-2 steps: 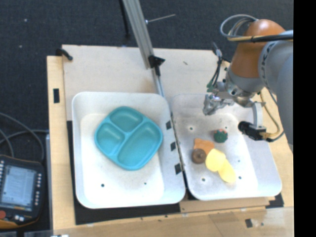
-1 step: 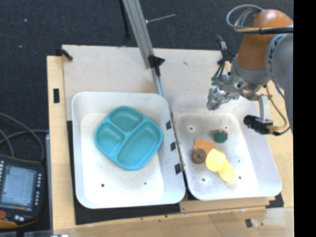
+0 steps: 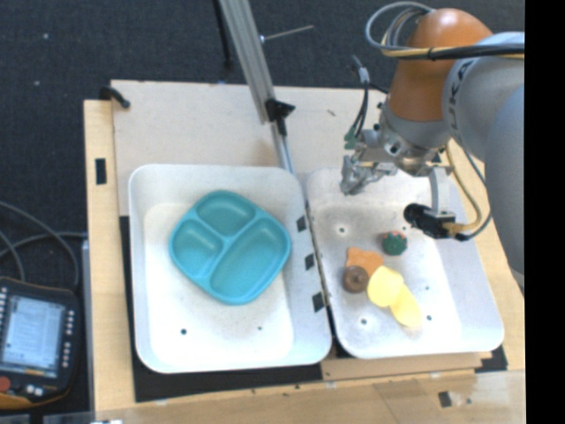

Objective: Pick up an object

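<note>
Since nothing sits between the fingers, the pick has yet to be made.

Near rim, right bin [image 3: 459, 347]: bare white wall closest to the camera, with the cluster of small things lying just inside it.
Yellow pieces [image 3: 394, 294]: two pale yellow, soft-looking shapes overlapping, nearest of the cluster; their shared long axis runs slantwise, from upper left down to lower right.
Brown ring [image 3: 356, 278]: small, round and dark, touching the left side of the yellow pieces.
Orange piece [image 3: 364, 258]: flat wedge just behind the ring, touching it.
Green ball [image 3: 394, 243]: small and dark green, just beside the orange piece, to its right.
Left bin [image 3: 150, 343]: holds a turquoise divided plate [image 3: 230, 246], lying flat, well apart from the arm.
Gripper [image 3: 357, 182]: at the far left corner of the right bin, pointing down, nothing in it; how wide the fingers stand I cannot tell.
Relation that matters: the whole cluster lies nearer the camera than the gripper and a little to its right; the orange piece and green ball are the closest candidates.
</note>
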Motion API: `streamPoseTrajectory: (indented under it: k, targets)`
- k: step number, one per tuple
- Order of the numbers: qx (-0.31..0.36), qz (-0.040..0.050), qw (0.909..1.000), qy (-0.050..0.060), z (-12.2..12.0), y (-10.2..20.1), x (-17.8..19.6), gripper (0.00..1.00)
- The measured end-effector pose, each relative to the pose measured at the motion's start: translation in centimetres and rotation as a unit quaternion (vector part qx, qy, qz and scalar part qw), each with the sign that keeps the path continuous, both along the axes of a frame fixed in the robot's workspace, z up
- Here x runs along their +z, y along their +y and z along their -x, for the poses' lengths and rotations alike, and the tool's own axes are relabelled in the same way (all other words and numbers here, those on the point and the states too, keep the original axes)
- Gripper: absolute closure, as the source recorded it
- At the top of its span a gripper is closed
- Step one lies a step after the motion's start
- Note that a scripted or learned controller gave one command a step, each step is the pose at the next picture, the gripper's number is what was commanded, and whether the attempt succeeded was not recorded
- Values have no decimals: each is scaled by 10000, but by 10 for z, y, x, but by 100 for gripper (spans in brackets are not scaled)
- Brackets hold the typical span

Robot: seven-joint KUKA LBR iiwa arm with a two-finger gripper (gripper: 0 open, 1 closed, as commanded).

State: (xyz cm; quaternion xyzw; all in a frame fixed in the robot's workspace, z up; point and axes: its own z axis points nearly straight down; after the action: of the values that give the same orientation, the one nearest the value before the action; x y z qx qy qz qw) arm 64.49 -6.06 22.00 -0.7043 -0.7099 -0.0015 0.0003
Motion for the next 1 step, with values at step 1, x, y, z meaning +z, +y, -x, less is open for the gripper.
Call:
streamPoseTrajectory:
  k: [1]
  targets:
    - [3,1,10000,-5,6,55,15,100]
